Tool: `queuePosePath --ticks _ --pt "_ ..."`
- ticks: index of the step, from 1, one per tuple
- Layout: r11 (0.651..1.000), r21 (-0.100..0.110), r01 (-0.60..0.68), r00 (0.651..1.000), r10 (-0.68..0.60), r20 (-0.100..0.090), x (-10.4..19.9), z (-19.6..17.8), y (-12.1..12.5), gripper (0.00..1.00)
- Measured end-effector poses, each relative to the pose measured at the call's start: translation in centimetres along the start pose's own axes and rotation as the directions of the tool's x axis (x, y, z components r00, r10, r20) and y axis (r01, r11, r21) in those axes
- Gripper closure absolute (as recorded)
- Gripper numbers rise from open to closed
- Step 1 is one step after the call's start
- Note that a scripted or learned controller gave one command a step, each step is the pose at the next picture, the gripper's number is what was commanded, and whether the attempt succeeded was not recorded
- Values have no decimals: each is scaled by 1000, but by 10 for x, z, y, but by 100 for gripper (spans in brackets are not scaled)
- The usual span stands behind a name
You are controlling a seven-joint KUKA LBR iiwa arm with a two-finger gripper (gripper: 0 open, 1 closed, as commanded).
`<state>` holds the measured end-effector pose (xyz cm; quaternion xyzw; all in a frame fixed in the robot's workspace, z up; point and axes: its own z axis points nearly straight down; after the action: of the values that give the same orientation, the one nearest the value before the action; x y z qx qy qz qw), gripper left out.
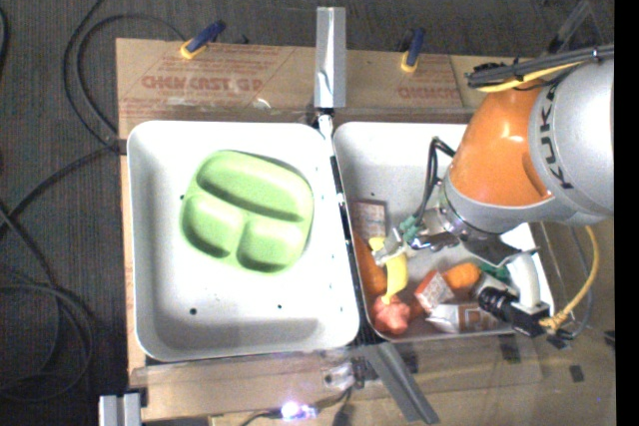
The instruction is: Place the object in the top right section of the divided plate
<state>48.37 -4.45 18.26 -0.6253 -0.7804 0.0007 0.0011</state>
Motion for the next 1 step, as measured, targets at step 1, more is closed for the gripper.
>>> queuePosePath --ticks 1 --pt "996 2 91 996 -91 2 78 0 17 100"
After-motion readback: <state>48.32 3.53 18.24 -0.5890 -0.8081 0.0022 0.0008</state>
